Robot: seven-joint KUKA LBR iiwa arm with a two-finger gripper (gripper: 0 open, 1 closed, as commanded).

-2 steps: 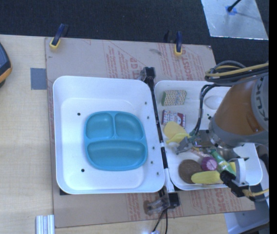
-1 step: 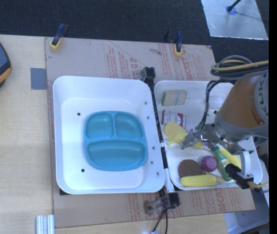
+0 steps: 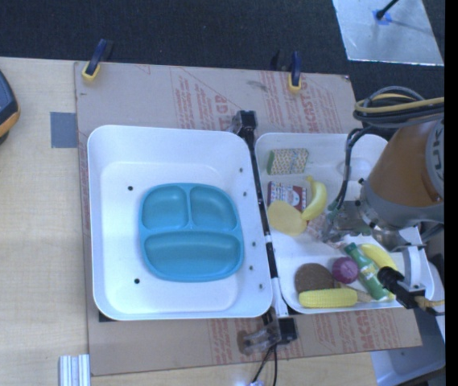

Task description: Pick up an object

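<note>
**Arm Reaches Into Crowded Right Bin**

One blue divided plate [image 3: 191, 232] lies in the left bin [image 3: 108, 215]. The right bin [image 3: 286, 145] holds one corn cob [image 3: 328, 298] lying left-to-right along the near edge, one banana [image 3: 315, 199] running near-to-far, one purple onion [image 3: 344, 269] and one green bottle [image 3: 365, 270] slanting toward the near right. The gripper [image 3: 335, 225] hangs mid-bin; whether its pincer is spread or closed cannot be told.

We log: light wooden tabletop [image 3: 27, 240], matt grain | brown printed cardboard sheet [image 3: 196, 103], dull | two white plastic bins [image 3: 116, 215], smooth, slight sheen | blue divided plastic plate [image 3: 191, 232], glossy | yellow plastic corn cob [image 3: 328, 298], bumpy
</note>
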